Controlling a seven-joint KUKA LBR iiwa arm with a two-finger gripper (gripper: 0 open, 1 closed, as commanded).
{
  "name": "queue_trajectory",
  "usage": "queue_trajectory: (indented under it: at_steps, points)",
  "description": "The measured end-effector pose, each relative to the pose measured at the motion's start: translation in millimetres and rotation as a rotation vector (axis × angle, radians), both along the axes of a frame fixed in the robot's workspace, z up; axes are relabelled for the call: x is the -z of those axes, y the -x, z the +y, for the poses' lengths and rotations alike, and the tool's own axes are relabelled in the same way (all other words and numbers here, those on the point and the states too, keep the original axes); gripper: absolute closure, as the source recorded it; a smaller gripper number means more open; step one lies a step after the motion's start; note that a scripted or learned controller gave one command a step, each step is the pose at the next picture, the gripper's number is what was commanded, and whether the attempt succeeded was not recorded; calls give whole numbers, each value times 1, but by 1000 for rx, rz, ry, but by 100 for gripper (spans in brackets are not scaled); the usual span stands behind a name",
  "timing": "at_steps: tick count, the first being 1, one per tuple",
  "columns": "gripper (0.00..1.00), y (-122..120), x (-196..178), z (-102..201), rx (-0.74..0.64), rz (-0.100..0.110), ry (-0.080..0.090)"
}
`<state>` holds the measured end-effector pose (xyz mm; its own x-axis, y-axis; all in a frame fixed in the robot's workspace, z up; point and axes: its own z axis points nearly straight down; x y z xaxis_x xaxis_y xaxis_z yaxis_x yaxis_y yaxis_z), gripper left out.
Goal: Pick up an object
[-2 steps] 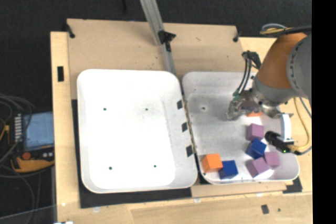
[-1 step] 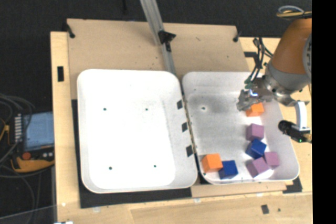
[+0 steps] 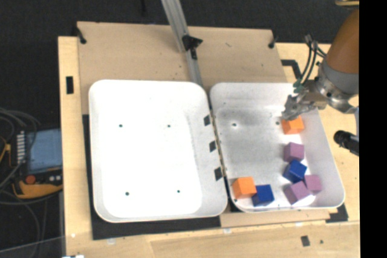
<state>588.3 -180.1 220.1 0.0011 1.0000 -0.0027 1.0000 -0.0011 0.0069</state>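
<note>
Several small cubes lie in the right bin (image 3: 254, 99). An orange cube (image 3: 294, 125) sits near the bin's right wall, and my gripper (image 3: 292, 110) hangs directly over its far edge, its tip meeting the cube in this view. Below that cube lie a purple cube (image 3: 294, 150) and a blue cube (image 3: 295, 170). Two more purple cubes (image 3: 312, 183) (image 3: 296, 192) rest in the near right corner. Along the near wall sit a blue cube (image 3: 263, 195) and a second orange cube (image 3: 244, 186).
The left bin (image 3: 151, 148) lies beside the right one, joined by small clips along the shared edge. A metal pole (image 3: 175, 9) slants up from the back of the bench. A cable box (image 3: 39, 157) sits off the bench at left.
</note>
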Motion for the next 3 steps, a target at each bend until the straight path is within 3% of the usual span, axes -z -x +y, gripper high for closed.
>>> queue_trajectory:
  at_steps: [1,3]
  points:
    - [100,4,-58,6,-5,2,0]
    - [100,-14,-45,107,-7,8,-3]
